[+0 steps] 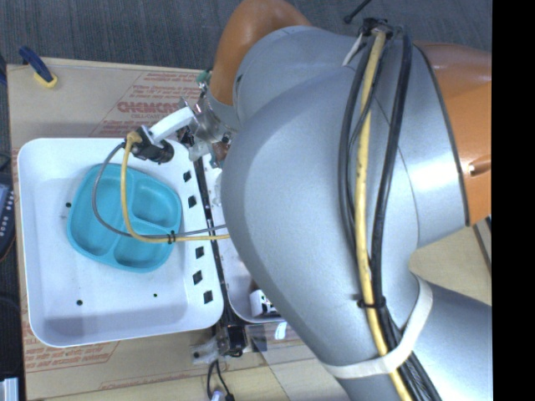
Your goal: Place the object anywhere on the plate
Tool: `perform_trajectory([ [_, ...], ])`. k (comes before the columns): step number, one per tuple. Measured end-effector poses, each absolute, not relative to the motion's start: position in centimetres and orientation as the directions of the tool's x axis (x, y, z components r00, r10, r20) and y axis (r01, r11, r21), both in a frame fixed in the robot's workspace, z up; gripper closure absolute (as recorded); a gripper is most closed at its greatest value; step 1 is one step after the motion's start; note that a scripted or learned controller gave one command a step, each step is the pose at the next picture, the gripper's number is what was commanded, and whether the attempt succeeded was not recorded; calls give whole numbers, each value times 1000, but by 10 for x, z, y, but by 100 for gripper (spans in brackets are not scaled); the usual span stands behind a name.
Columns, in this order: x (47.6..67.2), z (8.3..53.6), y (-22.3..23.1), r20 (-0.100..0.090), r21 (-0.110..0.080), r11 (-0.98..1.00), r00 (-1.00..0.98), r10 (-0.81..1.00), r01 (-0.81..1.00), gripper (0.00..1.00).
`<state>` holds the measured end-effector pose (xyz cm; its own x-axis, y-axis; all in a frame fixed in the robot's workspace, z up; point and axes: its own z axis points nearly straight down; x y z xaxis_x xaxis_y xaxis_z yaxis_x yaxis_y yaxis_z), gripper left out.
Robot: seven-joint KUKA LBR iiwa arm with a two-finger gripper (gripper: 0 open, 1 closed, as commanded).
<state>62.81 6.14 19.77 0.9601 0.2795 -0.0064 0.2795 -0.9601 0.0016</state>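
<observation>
Left bin held one blue plate, sectioned; right bin was mostly hidden beneath arm; finger state could not be told.

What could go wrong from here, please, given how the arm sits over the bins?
The arm hides most of the right-hand bin, so whether any object was picked up cannot be confirmed. The yellow cable loops over the blue plate in the left bin; it might snag or nudge the plate during a placement.
</observation>
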Motion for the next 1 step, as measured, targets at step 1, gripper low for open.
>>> perform_trajectory([
  [1,559,191,29,-14,-5,-937,937,349,349,0],
])
